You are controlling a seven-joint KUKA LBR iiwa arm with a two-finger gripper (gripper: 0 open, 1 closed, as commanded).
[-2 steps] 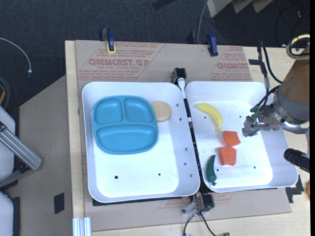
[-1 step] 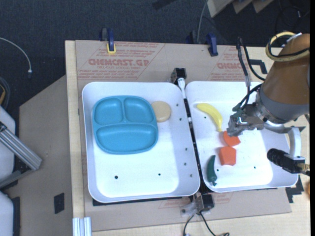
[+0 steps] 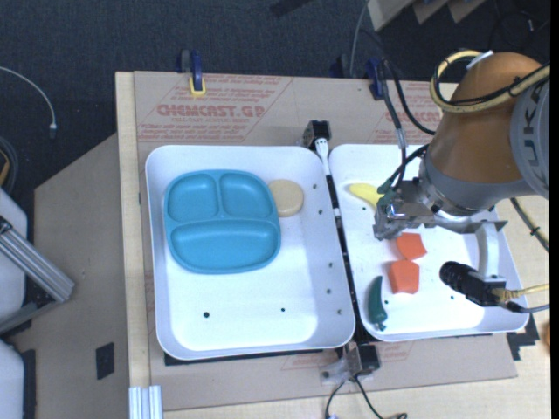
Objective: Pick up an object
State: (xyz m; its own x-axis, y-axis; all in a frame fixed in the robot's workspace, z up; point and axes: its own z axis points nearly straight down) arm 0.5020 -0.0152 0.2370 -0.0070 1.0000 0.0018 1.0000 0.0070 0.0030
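Observation:
My gripper (image 3: 393, 223) hangs over the right bin (image 3: 437, 321), in its upper left part. Just below and right of it lies an orange block (image 3: 411, 247), and a second orange block (image 3: 403, 277) sits beneath that one. A yellow piece (image 3: 364, 192) lies up and left of the gripper, partly covered by the wrist. A dark green, elongated object (image 3: 376, 301) rests along the bin's left wall near the front. I see nothing held between the gripper's tips.
The left bin (image 3: 253, 321) holds a blue divided plate (image 3: 223, 221) and a cream round disc (image 3: 286, 197) beside it. The grey and orange arm (image 3: 480, 138) covers the right bin's back right. Cardboard (image 3: 218, 103) lies under both bins.

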